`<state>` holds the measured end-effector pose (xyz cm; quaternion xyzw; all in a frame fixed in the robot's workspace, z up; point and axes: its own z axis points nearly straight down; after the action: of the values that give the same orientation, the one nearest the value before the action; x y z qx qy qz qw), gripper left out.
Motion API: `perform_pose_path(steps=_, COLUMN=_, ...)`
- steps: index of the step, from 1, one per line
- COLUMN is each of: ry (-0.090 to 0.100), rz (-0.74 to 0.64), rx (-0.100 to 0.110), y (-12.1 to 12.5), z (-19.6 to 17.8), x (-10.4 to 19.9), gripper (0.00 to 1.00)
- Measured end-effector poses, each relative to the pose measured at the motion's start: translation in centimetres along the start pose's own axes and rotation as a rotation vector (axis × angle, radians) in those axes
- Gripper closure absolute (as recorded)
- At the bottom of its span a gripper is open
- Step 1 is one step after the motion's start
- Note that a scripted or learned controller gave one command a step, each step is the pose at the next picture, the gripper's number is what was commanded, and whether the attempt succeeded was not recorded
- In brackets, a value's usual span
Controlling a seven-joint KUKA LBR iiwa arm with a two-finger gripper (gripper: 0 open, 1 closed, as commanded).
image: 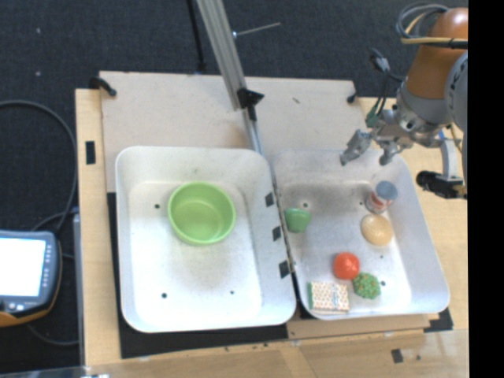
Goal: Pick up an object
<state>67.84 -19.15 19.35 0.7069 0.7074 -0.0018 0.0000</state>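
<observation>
Gripper (368, 151) at the end of my grey arm with the orange band (431, 77) hangs over the far edge of the right shallow white bin (425, 290), its two fingers spread apart with nothing between them. I see one fingertip (348, 157) pointing toward the bin's upper middle and the other nearer the right wall. Just below it in that bin stands a small jar with a grey-blue lid and a red label (382, 195), and touching or just beside the jar on its near side lies a pale yellow rounded object (376, 230). Closer to the camera I make out a red ball-shaped object (346, 265), with a bumpy green broccoli-like piece (366, 285) just beside it and a flat cream-coloured waffle-patterned square (328, 296) at the near rim. A small green cup-shaped object (298, 219) sits by the divide between the bins. In the left shallow white bin (142, 305) rests a light green plastic bowl (201, 213), upright, well apart from the gripper.
</observation>
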Motion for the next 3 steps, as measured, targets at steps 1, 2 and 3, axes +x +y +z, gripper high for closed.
perform_pose_path(steps=1, ry=0.0, rz=0.001, rx=0.001, y=-0.5, z=5.3, x=-1.1, gripper=0.0)
perform_pose_path(steps=2, ry=0.0, rz=0.0, rx=0.0, y=-0.6, z=9.5, x=-1.2, gripper=0.0)
perform_pose_path(steps=3, ry=-0.003, rz=-0.002, rx=-0.008, y=-0.4, z=8.0, x=-1.3, gripper=1.0)
